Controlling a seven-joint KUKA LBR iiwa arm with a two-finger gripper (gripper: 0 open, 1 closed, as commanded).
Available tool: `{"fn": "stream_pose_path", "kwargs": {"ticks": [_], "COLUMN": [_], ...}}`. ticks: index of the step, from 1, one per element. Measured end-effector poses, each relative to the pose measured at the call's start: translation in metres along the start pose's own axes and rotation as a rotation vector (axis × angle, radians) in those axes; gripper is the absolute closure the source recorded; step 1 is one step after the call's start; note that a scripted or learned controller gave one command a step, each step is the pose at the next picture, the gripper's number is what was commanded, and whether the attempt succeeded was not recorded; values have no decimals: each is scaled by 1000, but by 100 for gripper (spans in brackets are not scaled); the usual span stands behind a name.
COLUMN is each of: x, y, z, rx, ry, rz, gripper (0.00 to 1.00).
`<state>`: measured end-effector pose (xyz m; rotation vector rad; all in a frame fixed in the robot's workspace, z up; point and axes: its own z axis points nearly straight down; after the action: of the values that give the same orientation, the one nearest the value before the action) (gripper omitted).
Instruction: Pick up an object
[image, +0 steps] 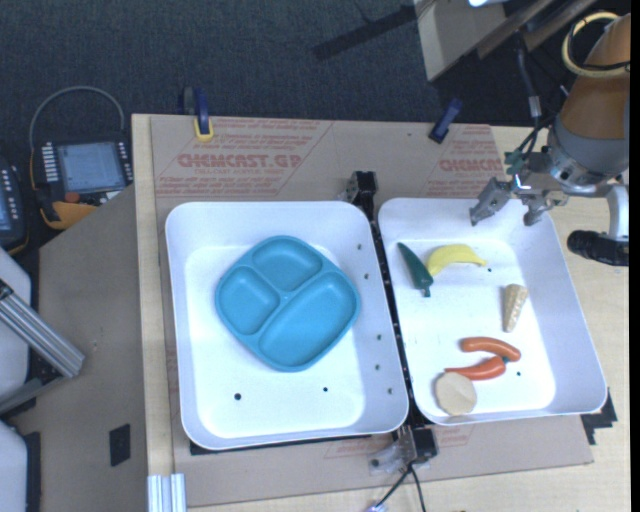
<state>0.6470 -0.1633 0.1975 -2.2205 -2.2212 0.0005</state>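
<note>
Metal claw (511, 205) spread open above curved, smooth yellow banana (455, 258).

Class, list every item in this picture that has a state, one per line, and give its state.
gripper: open, holding nothing, above the right bin's far edge
blue divided plate: flat in the left bin, compartments bare
banana: lying in the right bin
green pepper: lying beside the banana
cone: on its side
two sausages: lying side by side

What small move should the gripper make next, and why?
Probably shift left and down toward the banana. The gripper hovers open over the right bin's far edge, nothing between its fingers, and the banana is the nearest item.
</note>
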Motion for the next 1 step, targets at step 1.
{"fn": "stream_pose_path", "kwargs": {"ticks": [1], "x": [3], "y": [4], "z": [62], "rx": [6], "ry": [2], "rz": [-1], "gripper": [0]}}
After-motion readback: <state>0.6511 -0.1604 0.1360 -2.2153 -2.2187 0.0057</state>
